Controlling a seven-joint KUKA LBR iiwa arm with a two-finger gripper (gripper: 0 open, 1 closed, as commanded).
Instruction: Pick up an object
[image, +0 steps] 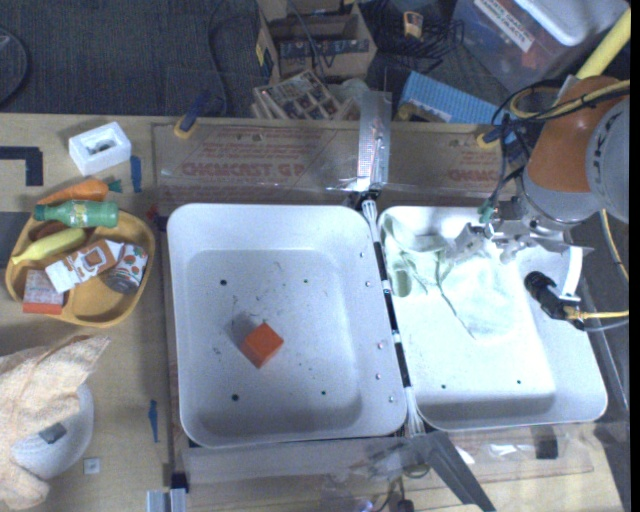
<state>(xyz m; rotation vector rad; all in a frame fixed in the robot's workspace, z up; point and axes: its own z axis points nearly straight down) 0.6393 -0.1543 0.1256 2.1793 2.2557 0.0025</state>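
Block (263, 344) corner-on in left bin (190, 300)

Two bins side by side on the counter (80, 150), touching along their inner rims. Left bin (190, 240): one block (263, 344) on the floor, left of centre, toward the near side. Right bin (580, 400): crumpled clear plastic (480, 290) in the far half. End effector (490, 238) over the right bin's far right part, arm (575, 150) entering from the right. Left of the bins: bowl (110, 312) holding a bottle (78, 213) and packets; small box (100, 146) behind it; cloth (40, 380) in front.
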